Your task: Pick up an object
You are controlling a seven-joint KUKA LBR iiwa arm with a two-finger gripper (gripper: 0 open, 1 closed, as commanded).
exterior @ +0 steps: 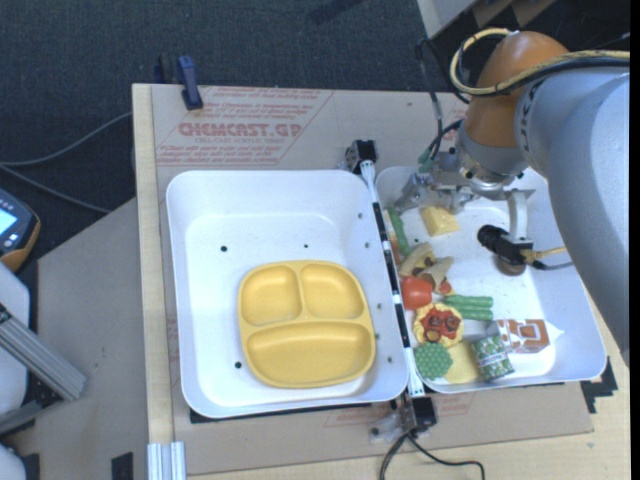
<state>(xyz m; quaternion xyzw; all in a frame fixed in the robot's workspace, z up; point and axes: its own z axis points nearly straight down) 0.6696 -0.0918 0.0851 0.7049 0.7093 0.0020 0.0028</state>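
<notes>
My gripper (436,190) hangs low over the far left corner of the right bin (570,308), under the grey arm and its orange band. A pale yellow cheese wedge (439,220) lies just in front of it, very close; whether they touch is unclear. A thin green strip (397,230) lies along the bin's left wall beside the gripper. Nearer the front are a brownish-yellow piece (422,261), a red tomato (417,292), a green cucumber (468,306) and a red-and-yellow pizza piece (440,324).
A yellow divided plate (305,323) sits in the left bin (200,218). At the right bin's front lie a green knobbly piece (432,359), a green can (490,357) and an orange-and-white packet (528,335). A blue clamp (188,81) stands on the bench's back edge.
</notes>
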